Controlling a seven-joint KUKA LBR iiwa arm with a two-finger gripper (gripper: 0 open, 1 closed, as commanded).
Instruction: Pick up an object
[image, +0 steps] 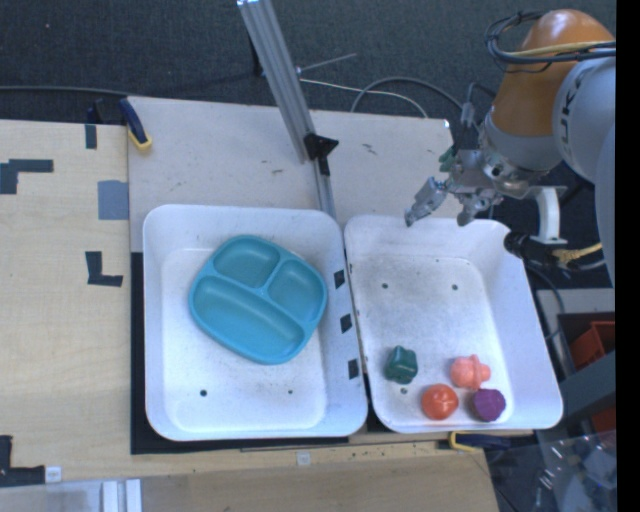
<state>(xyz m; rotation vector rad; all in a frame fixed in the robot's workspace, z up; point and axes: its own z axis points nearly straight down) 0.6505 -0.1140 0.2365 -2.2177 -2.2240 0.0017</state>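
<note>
Fingers (417, 212) of the gripper (440, 212) are spread wide with nothing between them, their tips hanging over the far rim of the right bin (520, 300), in the upper right of the frame. Behind them the arm (560, 90) comes in from the upper right corner, its orange band bulging above the grey wrist, and the wrist tilts down and to the left toward the bin.

Four small objects lie in the lower right part of the frame, clustered at the near end of that bin and well apart from the gripper: a dark green piece (401, 365), an orange-red round one (439, 402) just below and to its right, a pink-orange lumpy one (468, 372), and a purple one (488, 404) touching or nearly touching the pink one.

Left of them, the left bin (160, 300) holds a teal divided plate (258, 298) lying flat.
</note>
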